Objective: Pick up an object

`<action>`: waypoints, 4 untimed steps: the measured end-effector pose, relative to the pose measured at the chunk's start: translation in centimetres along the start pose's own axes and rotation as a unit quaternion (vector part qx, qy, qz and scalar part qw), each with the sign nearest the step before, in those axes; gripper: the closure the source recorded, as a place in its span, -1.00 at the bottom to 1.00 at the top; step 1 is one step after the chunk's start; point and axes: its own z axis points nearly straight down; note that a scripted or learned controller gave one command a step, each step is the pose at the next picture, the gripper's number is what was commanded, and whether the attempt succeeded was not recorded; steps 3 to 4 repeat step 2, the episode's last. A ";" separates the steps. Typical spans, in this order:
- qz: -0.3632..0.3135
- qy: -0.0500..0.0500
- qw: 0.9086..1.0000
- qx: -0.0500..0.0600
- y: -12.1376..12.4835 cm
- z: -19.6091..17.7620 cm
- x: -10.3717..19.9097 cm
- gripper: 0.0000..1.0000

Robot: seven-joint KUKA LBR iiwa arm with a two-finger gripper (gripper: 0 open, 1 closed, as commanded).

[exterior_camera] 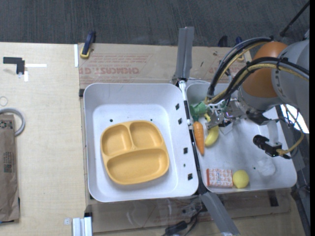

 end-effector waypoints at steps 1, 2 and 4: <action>0.001 -0.001 1.000 -0.001 0.0 -1.1 -0.2 1.00; -0.096 0.000 0.995 0.000 5.7 -10.1 4.4 1.00; -0.096 0.000 0.995 0.000 5.7 -10.1 4.4 1.00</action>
